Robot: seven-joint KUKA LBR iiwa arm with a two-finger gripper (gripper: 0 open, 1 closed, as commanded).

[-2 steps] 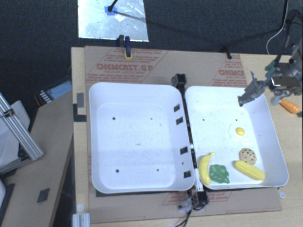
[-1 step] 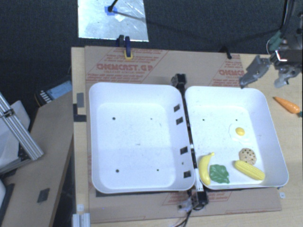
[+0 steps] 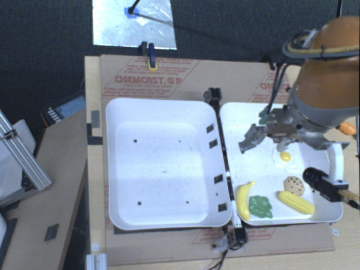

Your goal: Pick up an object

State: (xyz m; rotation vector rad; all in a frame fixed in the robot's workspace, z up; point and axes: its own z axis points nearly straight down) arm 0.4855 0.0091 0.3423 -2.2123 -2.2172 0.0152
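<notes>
My gripper hangs over the middle of the right bin, pointing toward its left side, with nothing visibly in it. Just to its right, under the wrist, lies a fried egg toy with a yellow yolk. Along the front of the bin lie a yellow banana, a green leafy piece, a round cookie and a yellow corn cob. The arm's bulk hides the bin's back right part.
The left bin sits beside the right one, with a black divider strip between them. A small orange thing shows at the right edge. A foil sheet lies beyond the bench.
</notes>
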